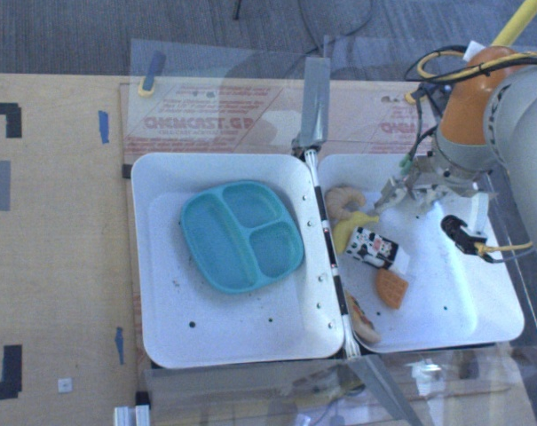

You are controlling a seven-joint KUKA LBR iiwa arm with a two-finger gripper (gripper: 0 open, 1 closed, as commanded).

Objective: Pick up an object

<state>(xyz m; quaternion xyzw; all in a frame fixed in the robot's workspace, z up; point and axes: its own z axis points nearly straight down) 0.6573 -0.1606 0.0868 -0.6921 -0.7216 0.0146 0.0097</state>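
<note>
Approach is the step in hand, as I judge it: the end effector (408,187) hangs over the upper part of the right bin (481,313), and nothing shows between its tips. Whether it is released or clenched I cannot tell at this size, so no grasp can be claimed.

Nearest to it, just to its left and slightly lower in the camera view, lies a tan rounded piece (343,199), with a yellow banana-like piece (350,231) touching that on the lower side. A little further down and still to the left of the end effector sits a small black-and-white printed box (372,248), overlapping the yellow piece's end. Beyond that comes an orange block (392,288), and further again a pale tan item (364,321) against the bin's left wall. Any of these would serve as the object to pick.

Farthest off, well to the left across the divider, the left bin (161,327) carries a teal sectioned plate (241,235); both bins rest on the bench (55,238).

The next move likely calls for shifting left toward the tan or yellow piece, descending with room on both sides, and closing on one item without snagging its touching neighbour.
</note>
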